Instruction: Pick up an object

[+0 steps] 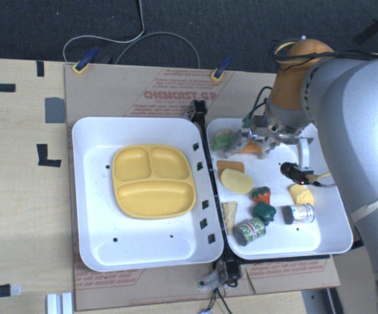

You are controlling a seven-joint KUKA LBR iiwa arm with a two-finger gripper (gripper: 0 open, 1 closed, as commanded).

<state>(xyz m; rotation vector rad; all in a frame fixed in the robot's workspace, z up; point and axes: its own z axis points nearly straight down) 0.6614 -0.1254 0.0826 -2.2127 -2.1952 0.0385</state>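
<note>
— Big, smooth, rounded grey arm [352, 129], pale and glossy.
— Orange band [292, 77] above the wrist, domed on top?
— Yes, ringed by thin black and yellow cables [287, 50]. Below, a silver-grey metal gripper [262, 138], dark wiring alongside.

1. The grey arm [346, 123] with its orange band [293, 77] reaches in from the right, its tool [261, 136] low over the far end of the right bin [333, 241].
2. That bin holds small toy foods: a green item [225, 139], a yellow piece [236, 181], a green can [250, 229] and a silver can [300, 213].
3. The left bin [91, 195] holds a yellow divided plate [154, 180].
4. Both bins rest on the table [19, 195].
</note>
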